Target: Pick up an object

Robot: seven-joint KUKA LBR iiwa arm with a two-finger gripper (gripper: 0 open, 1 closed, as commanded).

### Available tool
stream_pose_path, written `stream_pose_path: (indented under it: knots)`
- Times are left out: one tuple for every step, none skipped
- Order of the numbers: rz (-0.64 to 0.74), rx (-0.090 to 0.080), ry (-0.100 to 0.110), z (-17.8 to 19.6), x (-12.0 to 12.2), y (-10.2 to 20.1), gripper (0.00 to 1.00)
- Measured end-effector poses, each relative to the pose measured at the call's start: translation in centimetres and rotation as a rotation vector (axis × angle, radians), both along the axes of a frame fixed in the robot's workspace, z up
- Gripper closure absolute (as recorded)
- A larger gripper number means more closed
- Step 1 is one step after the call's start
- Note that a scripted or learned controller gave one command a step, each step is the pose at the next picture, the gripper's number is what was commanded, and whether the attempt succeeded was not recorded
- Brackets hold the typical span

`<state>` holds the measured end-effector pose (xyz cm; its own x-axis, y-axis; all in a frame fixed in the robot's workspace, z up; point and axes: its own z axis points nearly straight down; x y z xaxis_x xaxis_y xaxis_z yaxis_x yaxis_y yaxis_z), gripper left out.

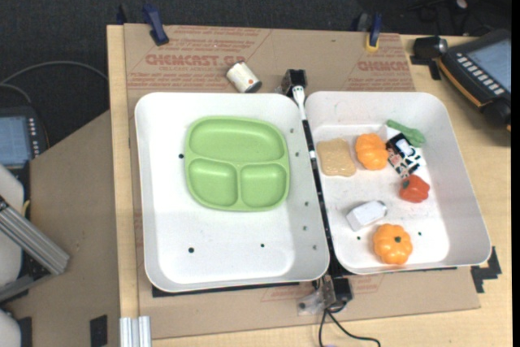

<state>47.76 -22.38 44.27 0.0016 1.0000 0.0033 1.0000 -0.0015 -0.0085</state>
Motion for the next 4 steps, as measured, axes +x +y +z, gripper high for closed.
stream_pose_path:
  knots:
    - [0.004,-0.010,-0.022,9.9,3.0,0.0,1.00]
    - [0.000,0.000,0.000,1.0,0.0,0.0,1.00]
    - [0.004,-0.010,-0.020,9.8,3.7,0.0,1.00]
    - [-0.001,0.000,0.000,1.6,0.1,0.0,1.00]
